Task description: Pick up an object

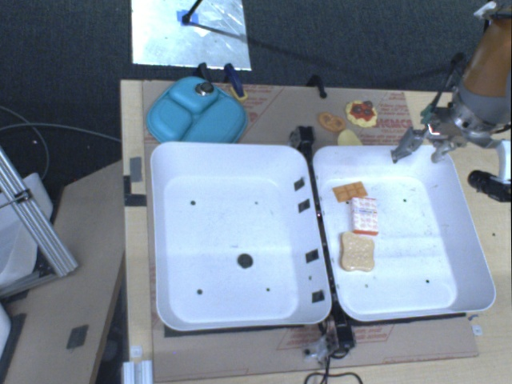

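Sitting in the right bin (464,214), well below and to the left of the jaws, are three small things in a loose column: an orange cracker (350,191) at the top, a red-and-white carton (365,215) just under it, and a slice of toast (358,253) lowest. The gripper (422,150) hangs over that bin's far rim, fingers spread apart and nothing between them. Farther off sits the left bin (232,238), with a blue tray (197,113) on the bench beyond it.

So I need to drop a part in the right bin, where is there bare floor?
In the right bin, the floor right of the cracker, carton and toast lies bare. Those three crowd its left side. The gripper hovers at its far rim.
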`<state>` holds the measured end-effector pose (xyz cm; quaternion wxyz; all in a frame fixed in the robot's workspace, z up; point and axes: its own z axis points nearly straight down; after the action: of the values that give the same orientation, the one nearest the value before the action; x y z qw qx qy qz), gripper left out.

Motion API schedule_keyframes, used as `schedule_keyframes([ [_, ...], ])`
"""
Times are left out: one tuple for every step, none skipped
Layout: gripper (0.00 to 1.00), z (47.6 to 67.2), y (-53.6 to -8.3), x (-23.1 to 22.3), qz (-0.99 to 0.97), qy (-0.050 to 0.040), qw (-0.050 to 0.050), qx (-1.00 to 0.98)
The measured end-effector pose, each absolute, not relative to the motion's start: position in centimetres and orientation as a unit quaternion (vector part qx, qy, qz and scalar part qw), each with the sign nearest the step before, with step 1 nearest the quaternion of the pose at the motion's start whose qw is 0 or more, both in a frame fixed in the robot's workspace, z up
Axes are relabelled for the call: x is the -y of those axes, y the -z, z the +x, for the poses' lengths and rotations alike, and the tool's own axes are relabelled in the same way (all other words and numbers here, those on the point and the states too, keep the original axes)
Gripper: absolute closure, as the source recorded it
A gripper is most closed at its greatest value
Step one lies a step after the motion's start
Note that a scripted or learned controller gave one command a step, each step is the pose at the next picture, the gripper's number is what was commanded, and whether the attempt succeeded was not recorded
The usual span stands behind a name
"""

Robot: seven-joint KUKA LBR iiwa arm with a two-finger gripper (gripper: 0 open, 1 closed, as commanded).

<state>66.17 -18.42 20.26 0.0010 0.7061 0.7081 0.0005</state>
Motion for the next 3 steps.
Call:
schedule_keyframes([
  [0.00, 60.4, -10.6, 19.4, 0.708, 0.0024, -0.004, -0.707],
  [0.00, 55.6, -13.9, 8.9, 0.703, -0.0016, -0.002, -0.711],
  [0.00, 56.3, -8.7, 8.6, 0.705, -0.0008, 0.002, -0.709],
])
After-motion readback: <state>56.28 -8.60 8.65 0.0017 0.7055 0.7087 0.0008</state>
